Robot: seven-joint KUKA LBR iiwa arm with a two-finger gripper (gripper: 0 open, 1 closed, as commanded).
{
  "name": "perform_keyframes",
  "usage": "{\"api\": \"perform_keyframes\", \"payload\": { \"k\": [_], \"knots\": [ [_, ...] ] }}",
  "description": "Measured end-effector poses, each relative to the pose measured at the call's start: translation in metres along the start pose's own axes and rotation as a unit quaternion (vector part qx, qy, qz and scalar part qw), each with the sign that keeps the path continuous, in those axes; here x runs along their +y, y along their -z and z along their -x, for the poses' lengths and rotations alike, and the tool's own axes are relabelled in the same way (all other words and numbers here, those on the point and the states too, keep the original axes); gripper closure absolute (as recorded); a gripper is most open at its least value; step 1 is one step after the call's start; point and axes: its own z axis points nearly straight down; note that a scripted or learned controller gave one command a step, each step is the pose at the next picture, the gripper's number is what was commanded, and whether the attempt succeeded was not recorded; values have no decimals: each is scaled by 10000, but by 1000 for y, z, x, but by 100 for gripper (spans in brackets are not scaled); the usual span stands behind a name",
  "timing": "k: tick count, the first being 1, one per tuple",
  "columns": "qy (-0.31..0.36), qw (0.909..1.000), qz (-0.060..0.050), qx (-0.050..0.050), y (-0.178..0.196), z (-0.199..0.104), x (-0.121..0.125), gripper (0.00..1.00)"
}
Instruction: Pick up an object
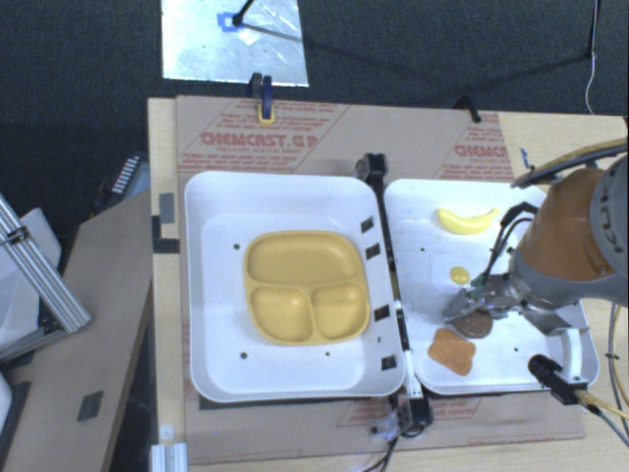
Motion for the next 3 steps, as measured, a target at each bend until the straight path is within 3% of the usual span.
{"api": "perform_keyframes", "payload": {
  "k": [2,3],
  "knots": [
    [1,10000,1,-3,93,10,-10,100],
    [13,10000,2,-1,118,10,-9,100]
  ]
}}
